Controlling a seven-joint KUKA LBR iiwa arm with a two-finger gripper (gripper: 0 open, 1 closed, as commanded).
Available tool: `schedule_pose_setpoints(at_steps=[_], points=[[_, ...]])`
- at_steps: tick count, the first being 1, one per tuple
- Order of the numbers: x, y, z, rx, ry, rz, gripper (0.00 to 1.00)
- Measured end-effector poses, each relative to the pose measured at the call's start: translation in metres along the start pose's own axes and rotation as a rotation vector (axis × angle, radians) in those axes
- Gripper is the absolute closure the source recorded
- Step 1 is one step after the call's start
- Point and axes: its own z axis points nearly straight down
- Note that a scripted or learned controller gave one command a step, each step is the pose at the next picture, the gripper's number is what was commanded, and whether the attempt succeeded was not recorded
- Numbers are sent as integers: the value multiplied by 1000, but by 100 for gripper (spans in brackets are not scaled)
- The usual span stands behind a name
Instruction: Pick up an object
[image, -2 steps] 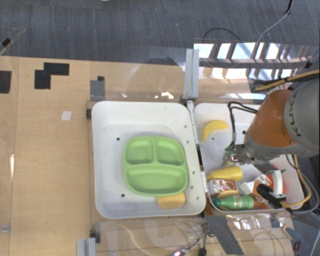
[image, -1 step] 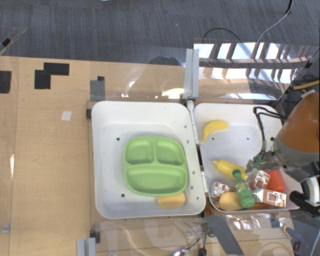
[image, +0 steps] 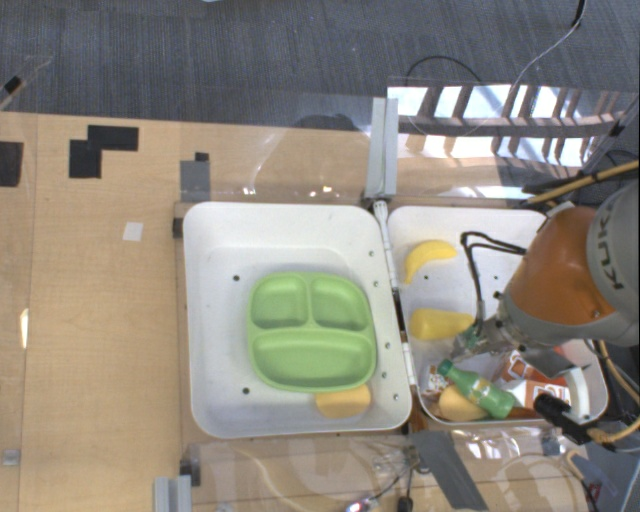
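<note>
green bottle (image: 480, 391) lying, cap upper-left

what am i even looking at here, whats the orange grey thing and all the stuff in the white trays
You are looking down at a slant from one fixed camera above a wooden bench. The grey and orange shape on the right is a robot arm, reaching into the right bin. Its gripper hangs low among the objects; whether it holds anything is unclear. That bin has a yellow banana, a yellow block, a green bottle and some packaging. The left bin holds a green divided plate with a yellow sponge-like piece at its edge.
</note>
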Motion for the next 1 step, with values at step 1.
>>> schedule_pose_setpoints(at_steps=[1], points=[[-4,61,1,1,2,209,0]])
